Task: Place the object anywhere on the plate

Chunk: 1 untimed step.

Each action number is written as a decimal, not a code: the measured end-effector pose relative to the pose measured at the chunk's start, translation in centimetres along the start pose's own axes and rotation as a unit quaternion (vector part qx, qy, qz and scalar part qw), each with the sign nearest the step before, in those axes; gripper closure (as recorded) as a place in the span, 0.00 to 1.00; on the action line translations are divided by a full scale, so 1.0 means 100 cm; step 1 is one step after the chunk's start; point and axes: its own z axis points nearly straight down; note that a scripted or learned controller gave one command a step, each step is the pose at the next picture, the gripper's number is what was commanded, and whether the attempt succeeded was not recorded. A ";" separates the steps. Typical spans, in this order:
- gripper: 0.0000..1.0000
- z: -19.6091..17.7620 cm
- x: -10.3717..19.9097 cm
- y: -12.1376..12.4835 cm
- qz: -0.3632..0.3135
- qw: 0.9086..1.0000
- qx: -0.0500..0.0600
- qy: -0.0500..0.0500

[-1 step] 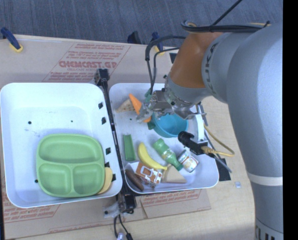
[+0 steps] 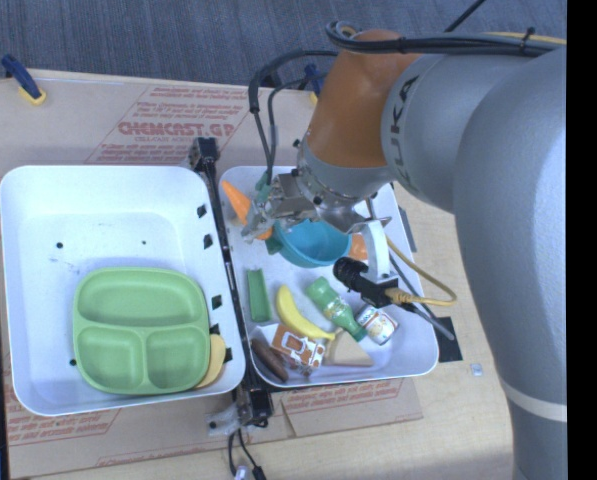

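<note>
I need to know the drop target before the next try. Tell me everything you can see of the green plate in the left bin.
The green plate is a pale green, rounded-square tray that looks like matte plastic, with three compartments: one wide one across the far side and two smaller ones along the near side. It lies flat, right way up, in the near part of the left bin, close to its near wall. Nothing lies in its compartments. A yellowish object peeks from under its near-right edge.

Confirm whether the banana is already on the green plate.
No: the banana lies in the right bin, while the green plate sits in the left bin.
</note>
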 end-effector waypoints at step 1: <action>1.00 0.037 0.088 -0.018 -0.082 0.997 0.003 0.000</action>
